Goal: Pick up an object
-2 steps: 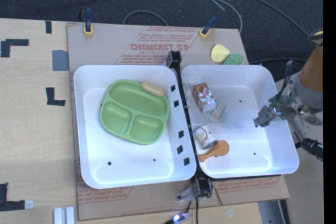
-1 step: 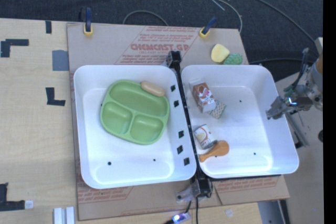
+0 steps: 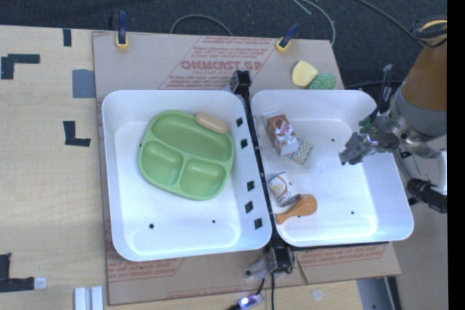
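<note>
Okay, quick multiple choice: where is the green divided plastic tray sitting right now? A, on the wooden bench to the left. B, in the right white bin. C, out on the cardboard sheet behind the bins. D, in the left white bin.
D: the green divided plastic tray lies flat inside the left white bin, with a small tan bun-like piece at its upper edge.

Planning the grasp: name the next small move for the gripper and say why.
Probably shift the gripper left toward the small carton. The gripper sits over bare floor at the right bin's right side, nothing between its fingers, and the bin's objects all lie near its left wall.
</note>
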Controlling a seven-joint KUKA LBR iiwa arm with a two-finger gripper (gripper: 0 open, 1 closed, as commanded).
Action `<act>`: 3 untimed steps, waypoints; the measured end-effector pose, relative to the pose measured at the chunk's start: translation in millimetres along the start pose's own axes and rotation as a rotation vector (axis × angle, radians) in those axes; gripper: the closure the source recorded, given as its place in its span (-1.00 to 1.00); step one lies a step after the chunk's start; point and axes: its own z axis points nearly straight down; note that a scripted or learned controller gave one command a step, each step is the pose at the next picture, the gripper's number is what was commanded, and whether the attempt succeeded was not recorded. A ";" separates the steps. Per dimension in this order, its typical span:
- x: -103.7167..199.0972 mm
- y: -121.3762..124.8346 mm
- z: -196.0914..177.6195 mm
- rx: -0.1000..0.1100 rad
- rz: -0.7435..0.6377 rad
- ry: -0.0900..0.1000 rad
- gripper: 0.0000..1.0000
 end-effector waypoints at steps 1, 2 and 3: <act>56.1 10.1 9.6 0.001 -0.001 0.001 1.00; 103.4 14.7 17.3 0.001 0.000 0.001 1.00; 150.2 18.9 8.2 0.000 -0.002 0.001 1.00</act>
